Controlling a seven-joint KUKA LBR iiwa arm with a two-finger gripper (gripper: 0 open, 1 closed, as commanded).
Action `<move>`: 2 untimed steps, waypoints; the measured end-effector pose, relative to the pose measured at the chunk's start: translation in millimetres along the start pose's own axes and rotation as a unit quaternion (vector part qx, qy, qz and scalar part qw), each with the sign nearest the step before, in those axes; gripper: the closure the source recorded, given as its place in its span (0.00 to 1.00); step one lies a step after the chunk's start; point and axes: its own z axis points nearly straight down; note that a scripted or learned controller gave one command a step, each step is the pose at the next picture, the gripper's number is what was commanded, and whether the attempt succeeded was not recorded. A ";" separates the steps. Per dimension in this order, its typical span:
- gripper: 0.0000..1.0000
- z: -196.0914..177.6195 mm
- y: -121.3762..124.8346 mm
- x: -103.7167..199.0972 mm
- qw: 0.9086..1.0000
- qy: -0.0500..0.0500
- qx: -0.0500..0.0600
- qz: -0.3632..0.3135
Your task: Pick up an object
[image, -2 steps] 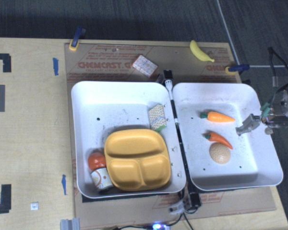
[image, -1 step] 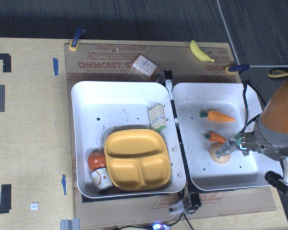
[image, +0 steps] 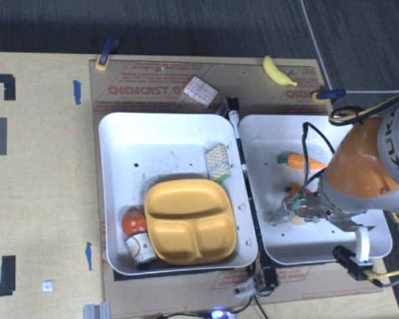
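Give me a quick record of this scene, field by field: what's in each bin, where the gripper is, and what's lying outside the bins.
left bin: yellow divided tray, small orange-capped bottle beside it, patterned packet
right bin: toy carrot, small items under the gripper, too small to identify
gripper: low in the right bin, finger state unclear
outside bins: banana and a checked packet on the cardboard
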 end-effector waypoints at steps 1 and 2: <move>1.00 -10.1 1.2 -0.5 1.000 -0.001 -0.002 0.001; 1.00 -98.8 50.6 90.8 1.000 0.000 0.000 0.000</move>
